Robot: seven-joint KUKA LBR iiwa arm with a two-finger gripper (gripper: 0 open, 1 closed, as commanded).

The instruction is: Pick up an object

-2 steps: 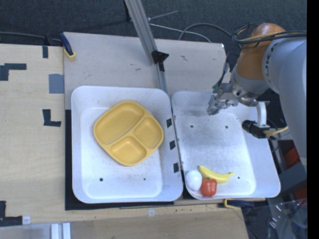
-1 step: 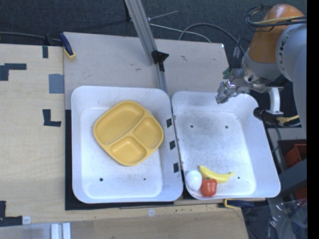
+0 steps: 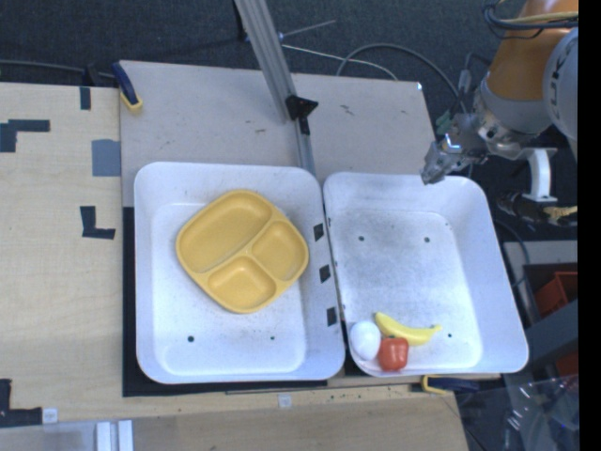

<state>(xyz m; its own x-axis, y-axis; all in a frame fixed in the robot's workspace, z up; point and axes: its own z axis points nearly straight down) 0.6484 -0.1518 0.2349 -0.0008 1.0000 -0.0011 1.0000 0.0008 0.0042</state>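
The curved yellow plastic banana (image 3: 407, 329) lies by the right white bin's (image 3: 488, 252) near edge, touching a white egg (image 3: 364, 339) and red pepper (image 3: 394, 353) (crowded), so the gripper (image 3: 436, 171), its grip unreadable at the far edge, should descend over the banana's free end.

Even, diffuse light falls from overhead, bright enough to wash out the two white bins (image 3: 413, 205) below and left of the claw (image 3: 434, 171). Shadows are faint and short. The claw itself is soft and slightly blurred, its details hard to read. The dark floor beyond the surface (image 3: 207, 111) stays dim and grainy.
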